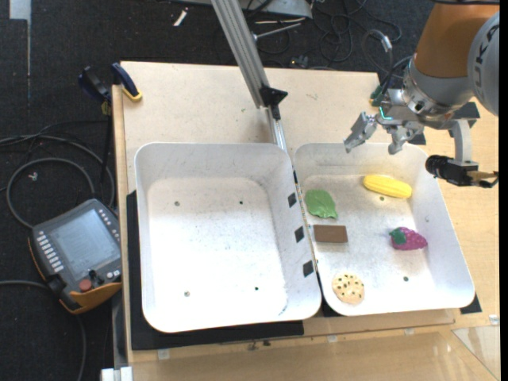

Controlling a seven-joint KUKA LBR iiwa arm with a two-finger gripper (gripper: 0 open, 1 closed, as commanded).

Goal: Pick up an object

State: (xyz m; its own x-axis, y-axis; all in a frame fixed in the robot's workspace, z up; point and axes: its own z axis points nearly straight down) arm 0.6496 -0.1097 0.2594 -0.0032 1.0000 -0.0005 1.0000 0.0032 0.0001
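The right bin (444, 236) holds several small objects. A yellow corn-like piece (387, 186) lies near its far side, a green leaf-shaped piece (321, 204) near its left wall. A brown block (330, 234) sits just below the leaf, a purple grape bunch (408, 239) to the right, and a tan cookie (348, 287) near the front. My gripper (379, 136) hangs above the bin's far rim, up and left of the yellow piece, open with nothing between its fingers.
The left bin (159, 173) stands beside the right one. A slanted metal rail (242, 42) runs down to the bins' shared far corner. A teach pendant (75, 252) lies off the bench at the left. A clamp (111, 82) sits at the bench's far left corner.
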